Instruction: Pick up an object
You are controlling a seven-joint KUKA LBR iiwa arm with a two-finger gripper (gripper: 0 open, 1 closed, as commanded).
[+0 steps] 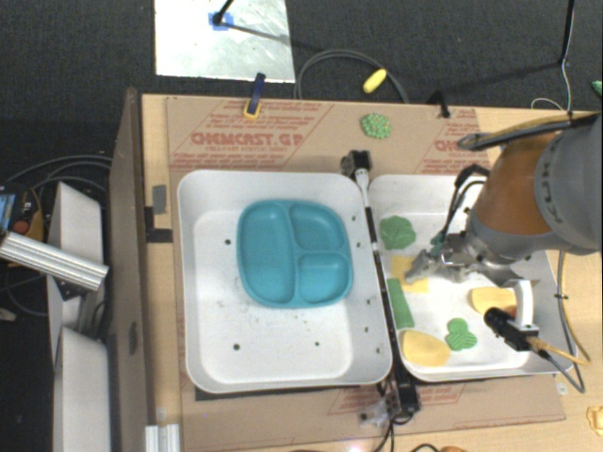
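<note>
1. Two white bins sit side by side on the bench: the left bin point(212, 347) and the right bin point(490, 367).
2. Nearest in the right bin, a yellow oval point(426, 348) lies by the near wall, with a small green piece point(460, 334) just to its right.
3. A little farther, a second yellow piece point(490, 299) lies at the right, partly under the arm's black fittings.
4. A green stick point(400, 304) runs along the bin's left wall, near to far.
5. A yellow wedge point(403, 269) lies just beyond it, touching or nearly touching the gripper's tip.
6. The gripper point(421, 266) is low in the middle of the right bin, pointing left; whether the claw is released or clenched cannot be told, and nothing is seen between its fingers.
7. A green leafy piece point(397, 231) lies farther back, near the left wall, apart from the gripper.
8. The arm point(537, 196) comes in from the right, with its orange band above the wrist.
9. In the left bin a blue divided plate point(294, 252) rests at the centre.
10. Beyond the bins, a green disc point(376, 125) lies on the cardboard point(283, 135).
</note>
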